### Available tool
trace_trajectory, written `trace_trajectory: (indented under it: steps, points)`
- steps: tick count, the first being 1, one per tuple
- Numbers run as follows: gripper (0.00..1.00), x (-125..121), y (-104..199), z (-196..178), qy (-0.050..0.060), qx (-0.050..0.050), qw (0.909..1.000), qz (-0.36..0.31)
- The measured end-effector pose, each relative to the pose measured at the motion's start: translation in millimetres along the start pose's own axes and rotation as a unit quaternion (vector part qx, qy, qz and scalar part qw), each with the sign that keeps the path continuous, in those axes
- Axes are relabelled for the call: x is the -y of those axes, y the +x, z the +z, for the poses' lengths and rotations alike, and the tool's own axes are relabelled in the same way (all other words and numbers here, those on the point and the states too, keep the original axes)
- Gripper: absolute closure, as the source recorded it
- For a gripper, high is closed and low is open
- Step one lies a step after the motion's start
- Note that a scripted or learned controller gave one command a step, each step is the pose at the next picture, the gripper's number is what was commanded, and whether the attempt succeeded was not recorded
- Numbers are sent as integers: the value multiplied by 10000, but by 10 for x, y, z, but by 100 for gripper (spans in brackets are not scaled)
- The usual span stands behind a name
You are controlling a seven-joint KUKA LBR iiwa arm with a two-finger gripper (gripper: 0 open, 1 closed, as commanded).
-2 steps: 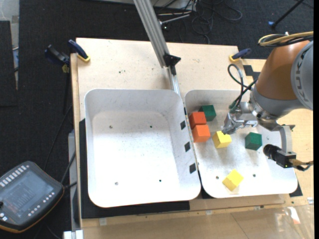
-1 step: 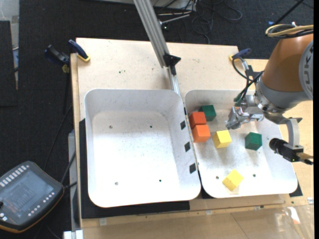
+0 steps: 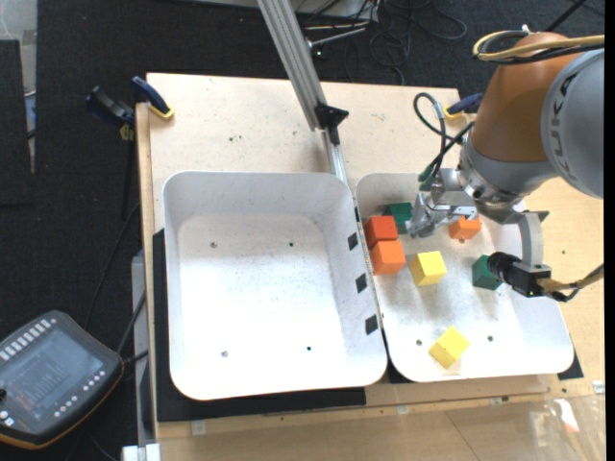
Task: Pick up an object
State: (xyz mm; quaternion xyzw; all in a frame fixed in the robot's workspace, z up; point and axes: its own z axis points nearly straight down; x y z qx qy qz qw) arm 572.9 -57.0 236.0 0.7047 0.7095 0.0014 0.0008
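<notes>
Two white bins are sitting side by side on the wooden bench point(image 3: 240, 113), and all the blocks are lying in the right bin point(image 3: 548, 349). My gripper point(image 3: 430, 211) is hanging over its far end, just beside a green block point(image 3: 399, 215) and near two orange blocks point(image 3: 384, 242) that are touching each other. Whether I am apart or together, I cannot tell. I am judging a risk: the blocks are crowded, so closing could push one aside and catch nothing.
</notes>
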Motion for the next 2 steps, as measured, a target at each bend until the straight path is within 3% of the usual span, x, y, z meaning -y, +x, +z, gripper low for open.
trace_trajectory:
  steps: [2]
  points:
    - [100, -313, 945, -34, -2, -4, 10000, -1]
